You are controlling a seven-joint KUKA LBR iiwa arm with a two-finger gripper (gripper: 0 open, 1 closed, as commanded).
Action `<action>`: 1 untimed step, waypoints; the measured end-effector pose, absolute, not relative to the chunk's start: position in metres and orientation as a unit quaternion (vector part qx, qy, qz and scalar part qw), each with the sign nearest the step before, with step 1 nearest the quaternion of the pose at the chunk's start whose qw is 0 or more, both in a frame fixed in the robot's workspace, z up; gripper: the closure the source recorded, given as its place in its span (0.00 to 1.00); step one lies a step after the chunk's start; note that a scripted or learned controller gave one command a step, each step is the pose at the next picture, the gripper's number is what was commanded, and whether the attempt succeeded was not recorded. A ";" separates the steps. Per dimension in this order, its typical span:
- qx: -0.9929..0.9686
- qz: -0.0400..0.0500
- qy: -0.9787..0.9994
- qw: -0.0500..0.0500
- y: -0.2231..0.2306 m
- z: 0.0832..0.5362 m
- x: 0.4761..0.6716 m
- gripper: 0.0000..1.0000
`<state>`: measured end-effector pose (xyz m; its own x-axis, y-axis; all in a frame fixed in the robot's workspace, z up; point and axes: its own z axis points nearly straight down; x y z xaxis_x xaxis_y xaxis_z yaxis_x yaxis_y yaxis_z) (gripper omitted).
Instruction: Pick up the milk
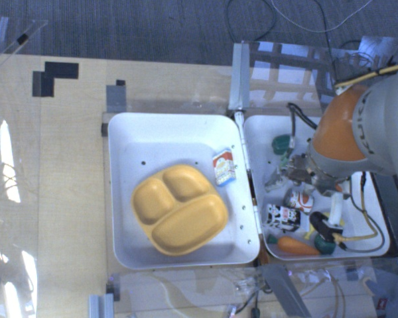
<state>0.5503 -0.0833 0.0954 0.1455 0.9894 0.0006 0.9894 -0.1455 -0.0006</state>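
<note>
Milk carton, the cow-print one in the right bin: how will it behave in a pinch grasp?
The milk carton looks small and boxy, so likely light and fairly stiff with flat faces to pinch. It lies on its side, so it should slide, not roll. The carrot and a can crowd it, so it may get nudged.
</note>
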 end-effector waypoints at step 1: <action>-0.696 -0.001 -0.718 0.000 -0.057 0.184 0.488 0.00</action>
<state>0.4882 -0.0572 0.1836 -0.0314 0.9995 0.0007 0.9995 0.0314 0.0018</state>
